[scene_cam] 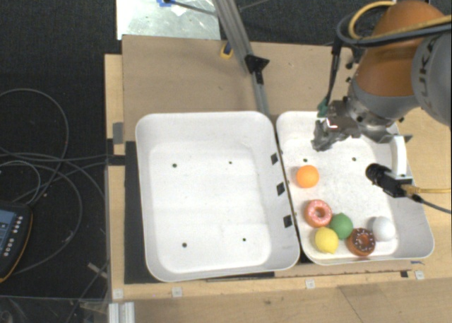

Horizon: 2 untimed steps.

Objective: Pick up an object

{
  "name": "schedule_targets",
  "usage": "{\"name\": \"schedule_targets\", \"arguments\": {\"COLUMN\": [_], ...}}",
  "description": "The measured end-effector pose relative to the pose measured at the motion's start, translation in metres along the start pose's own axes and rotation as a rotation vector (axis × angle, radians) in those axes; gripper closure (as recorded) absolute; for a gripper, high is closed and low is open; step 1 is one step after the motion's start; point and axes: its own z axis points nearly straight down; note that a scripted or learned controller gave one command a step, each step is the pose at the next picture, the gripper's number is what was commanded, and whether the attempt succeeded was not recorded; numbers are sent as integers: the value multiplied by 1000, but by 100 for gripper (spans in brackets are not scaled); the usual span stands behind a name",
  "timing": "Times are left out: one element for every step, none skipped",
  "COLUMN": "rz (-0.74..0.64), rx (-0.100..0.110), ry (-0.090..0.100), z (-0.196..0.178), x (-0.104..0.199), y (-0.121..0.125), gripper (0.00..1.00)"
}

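The tool (323, 138) hangs over the far part of the right bin (413, 205), close to that bin's left wall, with the grey and orange arm (395, 53) coming in from the right above it. From this slanted view its tips look small and dark against the white floor, and I cannot tell whether they stand apart or together; nothing appears to sit between them.

The objects lie in the right bin, all nearer the viewer than the tool. The closest candidate is the orange ball (306, 176), alone on the bin floor, just nearer and slightly left of the tool's tip. Since it is round, it has no long axis to line up with, so the approach direction matters little.

Further toward the near edge sits a tight cluster: a pink frosted doughnut (318, 213), a green ball (342, 225) touching it on the right, a yellow lemon-like piece (326, 240) in front, a chocolate doughnut (363, 242) and a white ball (383, 229) at the right.

The left bin (212, 194) lies well apart on the counter (141, 74).

My judgement: the move turns on a short shift toward the near side and a little left, then a straight descent onto the orange ball, which stands free of its neighbours.
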Motion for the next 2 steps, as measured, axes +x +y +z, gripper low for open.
{"name": "schedule_targets", "arguments": {"rz": [-1,1], "rx": [0,2], "ry": [0,-1], "z": [-6,5], "x": [53,96], "y": [-14,-31], "gripper": [100,100]}}
